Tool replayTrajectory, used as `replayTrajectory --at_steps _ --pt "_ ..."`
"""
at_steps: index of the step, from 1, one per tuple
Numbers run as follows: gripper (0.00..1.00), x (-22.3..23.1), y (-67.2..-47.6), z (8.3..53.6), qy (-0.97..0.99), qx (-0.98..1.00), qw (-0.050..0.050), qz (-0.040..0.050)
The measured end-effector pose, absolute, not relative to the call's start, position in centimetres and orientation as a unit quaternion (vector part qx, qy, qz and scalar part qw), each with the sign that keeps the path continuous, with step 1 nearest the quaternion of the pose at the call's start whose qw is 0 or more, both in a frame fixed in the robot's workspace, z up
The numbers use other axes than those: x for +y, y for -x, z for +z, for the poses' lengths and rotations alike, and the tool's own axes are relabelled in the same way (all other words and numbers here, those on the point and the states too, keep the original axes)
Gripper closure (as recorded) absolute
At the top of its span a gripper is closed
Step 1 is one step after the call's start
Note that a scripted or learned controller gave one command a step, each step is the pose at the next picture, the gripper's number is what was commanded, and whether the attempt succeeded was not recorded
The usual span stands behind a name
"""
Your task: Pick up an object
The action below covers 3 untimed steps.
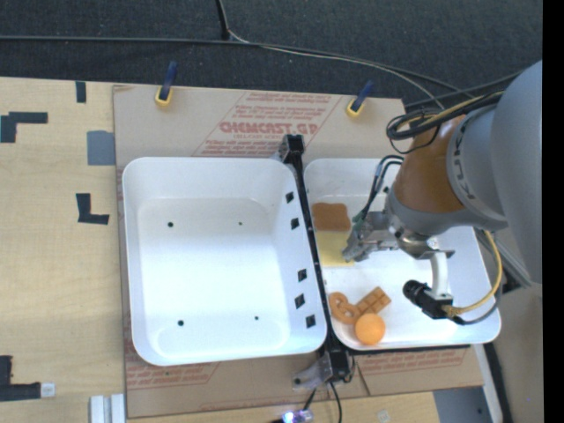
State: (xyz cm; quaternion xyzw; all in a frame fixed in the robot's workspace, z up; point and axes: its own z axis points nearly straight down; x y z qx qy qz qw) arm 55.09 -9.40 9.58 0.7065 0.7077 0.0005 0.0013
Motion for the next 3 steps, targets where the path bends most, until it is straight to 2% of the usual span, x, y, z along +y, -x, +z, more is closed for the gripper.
replayTrajectory --at_steps 1,2,3 --pt "0.0 -9.4 -55.08 9.52 -0.706 0.708 0.001 0.0004" --pt "1.0 -9.34 -55.05 10.46 -0.706 0.708 0.0 0.0" --pt "0.0 -9.34 -55.04 10.42 -0.706 0.708 0.0 0.0"
